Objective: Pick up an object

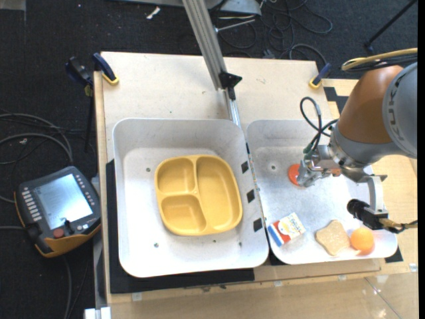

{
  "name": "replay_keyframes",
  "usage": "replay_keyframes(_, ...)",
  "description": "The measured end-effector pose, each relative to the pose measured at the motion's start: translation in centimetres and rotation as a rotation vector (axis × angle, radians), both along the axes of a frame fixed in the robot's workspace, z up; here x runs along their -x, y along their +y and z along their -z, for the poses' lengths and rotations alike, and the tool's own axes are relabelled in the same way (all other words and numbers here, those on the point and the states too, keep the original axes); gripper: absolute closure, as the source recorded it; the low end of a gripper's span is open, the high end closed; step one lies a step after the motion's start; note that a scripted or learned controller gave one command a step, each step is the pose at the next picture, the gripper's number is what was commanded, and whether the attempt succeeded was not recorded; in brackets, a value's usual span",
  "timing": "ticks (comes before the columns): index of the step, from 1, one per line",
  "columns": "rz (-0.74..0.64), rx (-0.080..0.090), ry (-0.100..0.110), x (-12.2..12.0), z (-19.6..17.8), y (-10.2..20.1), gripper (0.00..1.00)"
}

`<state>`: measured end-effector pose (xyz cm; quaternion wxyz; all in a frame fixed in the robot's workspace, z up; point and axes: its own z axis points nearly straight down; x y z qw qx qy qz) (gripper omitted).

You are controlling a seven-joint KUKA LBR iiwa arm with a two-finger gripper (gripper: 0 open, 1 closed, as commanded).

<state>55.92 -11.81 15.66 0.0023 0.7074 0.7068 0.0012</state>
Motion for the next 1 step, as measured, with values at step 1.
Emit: replay_keyframes(1, -0.003, 0.000, -0.001, 0.42, -6.19, 0.12, 1.00)
